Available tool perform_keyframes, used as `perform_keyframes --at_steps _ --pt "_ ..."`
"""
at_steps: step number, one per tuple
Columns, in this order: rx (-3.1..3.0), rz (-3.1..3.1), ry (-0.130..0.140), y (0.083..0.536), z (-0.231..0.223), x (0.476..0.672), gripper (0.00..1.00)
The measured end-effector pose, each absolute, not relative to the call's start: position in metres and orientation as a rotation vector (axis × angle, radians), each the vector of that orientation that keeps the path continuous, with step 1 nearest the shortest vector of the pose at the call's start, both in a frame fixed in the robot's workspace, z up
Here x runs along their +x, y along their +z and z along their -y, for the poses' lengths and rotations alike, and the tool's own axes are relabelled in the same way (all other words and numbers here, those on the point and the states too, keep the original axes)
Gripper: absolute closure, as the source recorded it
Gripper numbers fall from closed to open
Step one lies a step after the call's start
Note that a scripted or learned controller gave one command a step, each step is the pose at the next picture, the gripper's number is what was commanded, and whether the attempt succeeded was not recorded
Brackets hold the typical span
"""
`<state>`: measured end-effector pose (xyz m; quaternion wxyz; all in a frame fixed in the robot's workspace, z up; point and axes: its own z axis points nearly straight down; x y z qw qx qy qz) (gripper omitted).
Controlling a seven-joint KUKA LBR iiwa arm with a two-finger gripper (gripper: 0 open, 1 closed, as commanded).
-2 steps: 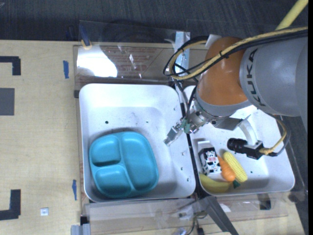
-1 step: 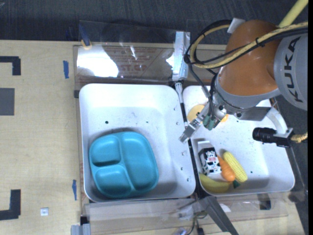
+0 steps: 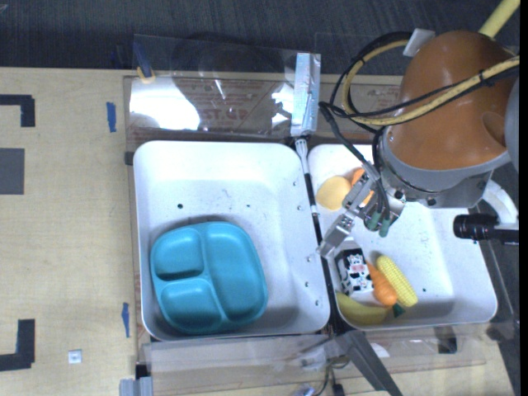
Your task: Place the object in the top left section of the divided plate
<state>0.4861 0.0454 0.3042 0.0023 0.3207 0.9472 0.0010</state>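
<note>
The blue divided plate (image 3: 209,277) lies in the front half of the left bin (image 3: 165,172), with nothing in its sections. In the right bin (image 3: 462,287) lie toy foods: a yellow lemon (image 3: 333,192), a black-and-white cow figure (image 3: 355,272), an orange carrot (image 3: 382,287), a yellow corn cob (image 3: 397,279) and a banana (image 3: 363,308). My gripper (image 3: 347,214) hangs over the right bin's left side, between the lemon and the cow figure. It is open, and only the bin floor shows between its fingers.
A ridge (image 3: 312,213) divides the two bins, just left of the gripper. A clear plastic sheet (image 3: 223,97) lies behind the left bin. The arm's orange band (image 3: 450,97) and cables (image 3: 371,73) hang over the back of the right bin.
</note>
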Motion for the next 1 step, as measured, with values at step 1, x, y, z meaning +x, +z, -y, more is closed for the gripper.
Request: perform_keyframes --at_steps 1 --pt "0.873 -3.025 -0.004 0.1933 -0.1479 0.4776 0.00"
